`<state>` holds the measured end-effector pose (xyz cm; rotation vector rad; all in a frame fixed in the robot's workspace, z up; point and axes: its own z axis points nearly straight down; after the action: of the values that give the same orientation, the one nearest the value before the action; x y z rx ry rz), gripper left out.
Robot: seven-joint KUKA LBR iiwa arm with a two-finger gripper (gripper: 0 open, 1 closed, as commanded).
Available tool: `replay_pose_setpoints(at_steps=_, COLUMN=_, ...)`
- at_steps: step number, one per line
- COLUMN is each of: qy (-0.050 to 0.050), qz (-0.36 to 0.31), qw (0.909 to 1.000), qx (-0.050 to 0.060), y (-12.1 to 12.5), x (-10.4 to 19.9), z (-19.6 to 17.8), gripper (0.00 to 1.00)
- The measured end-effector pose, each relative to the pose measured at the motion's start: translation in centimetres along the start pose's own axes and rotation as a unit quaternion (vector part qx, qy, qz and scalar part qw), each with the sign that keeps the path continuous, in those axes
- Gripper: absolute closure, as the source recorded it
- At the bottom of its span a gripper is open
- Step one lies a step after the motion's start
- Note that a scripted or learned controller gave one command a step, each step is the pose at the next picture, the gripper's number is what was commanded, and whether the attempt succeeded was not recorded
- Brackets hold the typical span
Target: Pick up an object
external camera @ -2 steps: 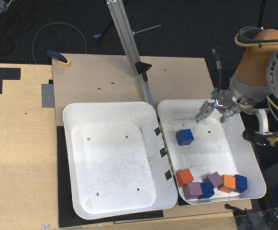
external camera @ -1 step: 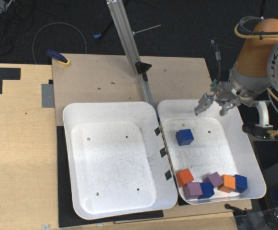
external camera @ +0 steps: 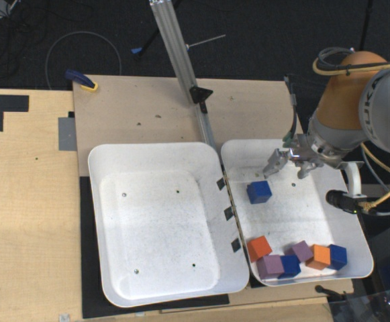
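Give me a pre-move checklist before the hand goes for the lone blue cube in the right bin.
1. Hand carries nothing: ok, nothing sits between its spread fingers.
2. Fingers open wide enough for a cube: ok, they stand apart.
3. Target in view: ok, the blue cube lies in the right bin, below and left of the hand.
4. Room around target: ok, it sits apart from the cluster at the near edge, orange cube closest.
5. Hand aligned over the cube: not ok, it is offset toward the bin's far side.
6. Hand height above the bin floor: cannot tell from this slanted view.
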<state>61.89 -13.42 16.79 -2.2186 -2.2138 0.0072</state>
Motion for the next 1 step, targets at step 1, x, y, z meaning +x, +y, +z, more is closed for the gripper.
replay_pose_setpoints(at_steps=1, qy=-0.001, qz=-0.002, qw=1.0, qx=-0.004, y=-0.33, x=-0.05, z=5.73, gripper=0.0)
